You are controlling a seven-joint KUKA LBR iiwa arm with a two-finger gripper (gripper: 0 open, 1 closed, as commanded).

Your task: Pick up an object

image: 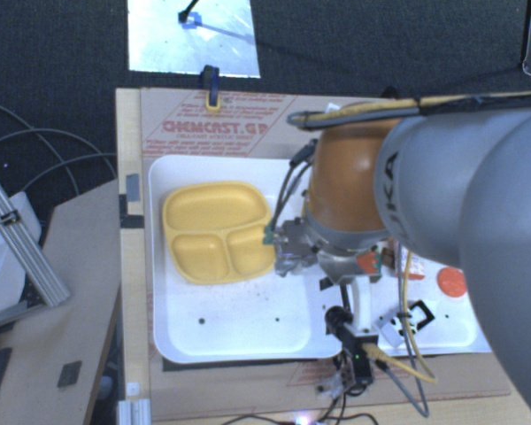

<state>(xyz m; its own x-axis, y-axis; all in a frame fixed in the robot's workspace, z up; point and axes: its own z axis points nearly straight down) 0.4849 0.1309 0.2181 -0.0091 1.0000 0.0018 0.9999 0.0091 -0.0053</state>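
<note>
A yellow divided tray [217,231] lies in the left white bin [239,335], toward its ten o'clock corner, long axis running roughly nine to three with a slight tilt. The arm [442,184] reaches in from three o'clock, its orange band [345,180] above the seam between the bins. The gripper [283,248] sits at the tray's three o'clock edge, so the tray lies at nine o'clock from it. Whether it is spread or closed, I cannot tell. An orange disc [451,281] rests in the right bin [465,339].

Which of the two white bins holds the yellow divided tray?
The left bin holds the yellow tray. The right bin, largely covered by the arm, shows an orange disc instead.
</note>
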